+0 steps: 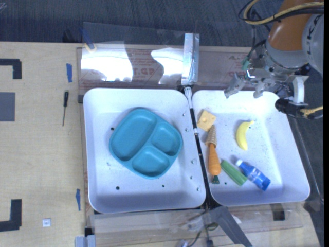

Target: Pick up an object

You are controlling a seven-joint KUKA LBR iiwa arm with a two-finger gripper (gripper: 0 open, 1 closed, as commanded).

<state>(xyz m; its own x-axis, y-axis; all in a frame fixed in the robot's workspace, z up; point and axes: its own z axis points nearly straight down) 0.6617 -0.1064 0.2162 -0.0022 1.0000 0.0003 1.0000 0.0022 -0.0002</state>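
I read the scene left to right. The left bin (97, 138) holds a blue tray (146, 142) with three compartments. It lies flat and wide, so I judge it a poor target: a two-finger grasp would likely slip off its rim.

The right bin (288, 158) holds the likely targets. Near the divider lies a yellow block (206, 121). Just below it, a cone (211, 136) touches a carrot (214, 161). Risk: closing on one of these may drag or tip its neighbour, or pinch both. The divider wall leaves little room for a finger on that side.

At the lower centre, a green piece (234, 174) lies against a blue bottle (254, 175). Risk: the bottle looks round and may roll out of the grasp, and contact with the green piece may spoil the approach.

The banana (242, 135) lies apart from the rest, in open floor. I judge it the safest pick, though its curve may twist between the fingers if taken off-centre.

The gripper (248, 89) hangs above the bin's far edge, released, fingers (231, 90) spread, carrying nothing. Risk: a straight descent from here meets the bin rim, not an object.
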